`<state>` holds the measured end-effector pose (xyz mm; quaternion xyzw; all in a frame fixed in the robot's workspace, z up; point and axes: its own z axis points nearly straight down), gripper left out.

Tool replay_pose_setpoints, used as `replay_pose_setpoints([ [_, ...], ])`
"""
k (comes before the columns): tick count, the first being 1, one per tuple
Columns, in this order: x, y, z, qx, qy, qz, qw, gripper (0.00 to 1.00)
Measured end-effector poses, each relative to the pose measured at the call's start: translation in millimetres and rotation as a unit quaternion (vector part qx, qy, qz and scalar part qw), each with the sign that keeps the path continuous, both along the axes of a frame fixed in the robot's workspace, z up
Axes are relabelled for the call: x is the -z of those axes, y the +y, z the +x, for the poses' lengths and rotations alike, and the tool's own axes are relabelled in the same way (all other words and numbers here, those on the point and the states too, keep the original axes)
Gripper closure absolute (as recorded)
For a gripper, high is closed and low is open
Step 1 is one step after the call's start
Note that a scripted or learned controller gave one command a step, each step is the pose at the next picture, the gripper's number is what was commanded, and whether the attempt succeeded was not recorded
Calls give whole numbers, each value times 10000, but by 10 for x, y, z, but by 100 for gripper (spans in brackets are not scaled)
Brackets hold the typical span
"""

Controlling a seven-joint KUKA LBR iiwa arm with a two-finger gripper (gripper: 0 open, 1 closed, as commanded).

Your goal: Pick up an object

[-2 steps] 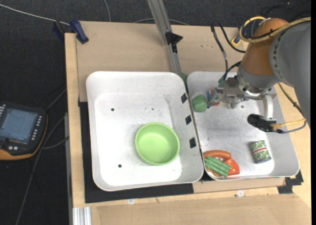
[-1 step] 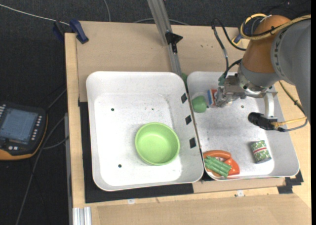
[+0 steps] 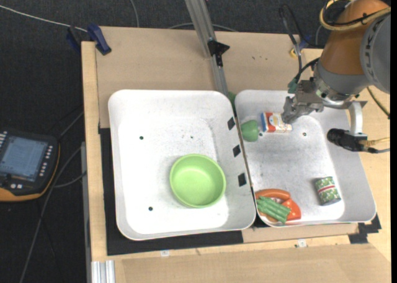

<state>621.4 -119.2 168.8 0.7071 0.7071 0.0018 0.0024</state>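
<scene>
**Entry: right bin, approach to first pick**

My gripper (image 3: 291,116) hangs low over the far edge of the right bin (image 3: 347,210), touching or just above a small red-and-white carton (image 3: 273,123); whether my fingers are wide or closed I cannot tell.

- Step, as I judge it: descent onto the carton. Next: close squarely, then lift straight.
- Carton: boxy, printed, lying flat.
- Green ball (image 3: 249,131): smooth, at the bin's left edge.
- Green can (image 3: 327,190): cylindrical, near right corner.
- Green bowl (image 3: 197,180): glossy plastic, left bin (image 3: 130,114).
</scene>
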Motion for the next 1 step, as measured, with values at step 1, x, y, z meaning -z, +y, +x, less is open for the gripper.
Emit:
replay_pose_setpoints([
  [1,-430,17,25,-3,6,1,10000,100],
])
